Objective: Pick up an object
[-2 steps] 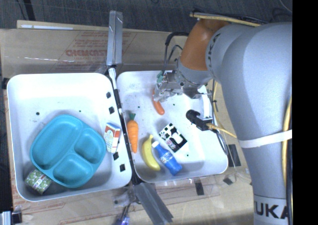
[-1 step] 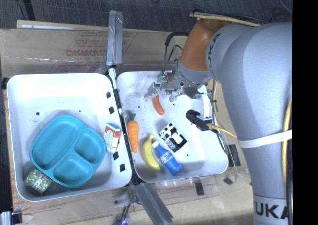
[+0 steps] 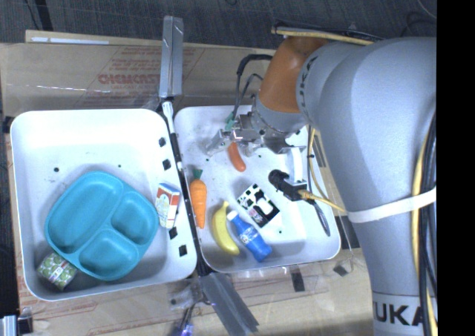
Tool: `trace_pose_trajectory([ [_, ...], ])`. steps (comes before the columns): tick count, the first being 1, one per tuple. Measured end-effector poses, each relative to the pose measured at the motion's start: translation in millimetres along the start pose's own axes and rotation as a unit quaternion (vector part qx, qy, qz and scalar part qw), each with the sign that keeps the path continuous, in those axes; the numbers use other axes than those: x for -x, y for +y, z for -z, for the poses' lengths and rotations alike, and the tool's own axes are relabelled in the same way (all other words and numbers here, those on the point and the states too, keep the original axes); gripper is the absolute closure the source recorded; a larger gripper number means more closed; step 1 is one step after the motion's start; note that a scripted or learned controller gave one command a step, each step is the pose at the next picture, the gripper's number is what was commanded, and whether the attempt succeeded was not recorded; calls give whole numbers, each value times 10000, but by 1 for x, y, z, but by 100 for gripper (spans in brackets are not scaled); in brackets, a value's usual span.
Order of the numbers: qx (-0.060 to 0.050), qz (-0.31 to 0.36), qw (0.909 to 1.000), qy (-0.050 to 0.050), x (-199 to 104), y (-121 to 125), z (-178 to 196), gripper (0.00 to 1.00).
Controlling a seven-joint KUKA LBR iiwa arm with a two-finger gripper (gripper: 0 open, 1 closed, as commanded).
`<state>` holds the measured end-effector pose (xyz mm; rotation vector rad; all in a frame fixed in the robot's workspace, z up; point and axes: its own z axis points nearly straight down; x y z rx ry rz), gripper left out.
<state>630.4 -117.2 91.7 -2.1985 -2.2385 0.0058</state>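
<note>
Gripper (image 3: 231,136) above sausage (image 3: 236,156), right bin (image 3: 312,247)

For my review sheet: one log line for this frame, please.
claw low in right bin | small orange sausage-like piece beneath it | grasp unconfirmed

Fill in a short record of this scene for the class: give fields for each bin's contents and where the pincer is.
left bin: blue divided plate, small carton, patterned cup
right bin: carrot, banana, blue bottle, black-and-white block, small orange-red piece
pincer: over the right bin's far end, just above the orange-red piece
</note>
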Motion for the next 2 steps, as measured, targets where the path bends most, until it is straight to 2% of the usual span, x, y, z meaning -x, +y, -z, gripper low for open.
trace_pose_trajectory([
  [1, -12, 17, 10000, 3, 0, 0, 10, 100],
  [2, 20, 361, 9993, 0, -54, 8, 123, 100],
])
